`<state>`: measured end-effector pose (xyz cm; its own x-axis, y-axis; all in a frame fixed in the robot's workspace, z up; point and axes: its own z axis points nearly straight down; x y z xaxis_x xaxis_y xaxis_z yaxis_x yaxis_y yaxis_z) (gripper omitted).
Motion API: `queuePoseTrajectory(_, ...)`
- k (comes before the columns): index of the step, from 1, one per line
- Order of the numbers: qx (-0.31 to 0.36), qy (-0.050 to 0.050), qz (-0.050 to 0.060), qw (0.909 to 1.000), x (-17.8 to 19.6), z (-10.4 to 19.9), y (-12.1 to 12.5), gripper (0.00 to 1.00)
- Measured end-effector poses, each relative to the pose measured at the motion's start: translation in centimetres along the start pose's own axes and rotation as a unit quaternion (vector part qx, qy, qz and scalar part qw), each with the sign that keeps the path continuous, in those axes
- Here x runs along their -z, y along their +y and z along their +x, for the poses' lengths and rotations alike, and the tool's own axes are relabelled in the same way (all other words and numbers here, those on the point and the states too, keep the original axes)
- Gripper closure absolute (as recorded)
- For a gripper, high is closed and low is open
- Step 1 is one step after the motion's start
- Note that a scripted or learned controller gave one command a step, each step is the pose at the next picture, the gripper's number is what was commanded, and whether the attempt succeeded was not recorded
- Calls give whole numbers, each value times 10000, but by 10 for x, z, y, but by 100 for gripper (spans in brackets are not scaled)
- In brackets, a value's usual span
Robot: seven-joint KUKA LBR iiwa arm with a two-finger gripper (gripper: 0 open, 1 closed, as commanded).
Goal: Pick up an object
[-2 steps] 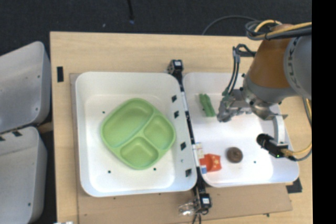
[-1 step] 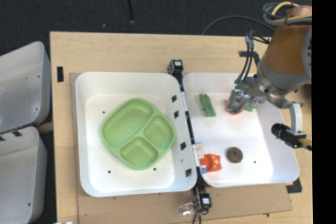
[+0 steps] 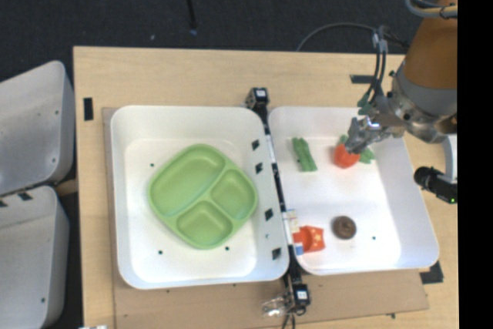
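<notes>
Camera view: gripper [image 3: 356, 141] is low in the right bin [image 3: 400, 243], upper right of frame, directly over a small red toy with a green top [image 3: 346, 157]. Grip state: cannot tell. Toy looks light, rigid, smooth plastic, likely slippery; best pinched across the red body. Green divided plate [image 3: 202, 196] sits in the left bin.
</notes>
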<state>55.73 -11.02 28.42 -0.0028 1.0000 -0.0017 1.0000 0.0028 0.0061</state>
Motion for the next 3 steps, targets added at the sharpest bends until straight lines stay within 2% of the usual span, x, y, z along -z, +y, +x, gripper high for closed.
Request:
queuePoseTrajectory(2,18,12,38,10000,-33,105,26,100)
queuePoseTrajectory(3,22,16,18,10000,-26,156,37,100)
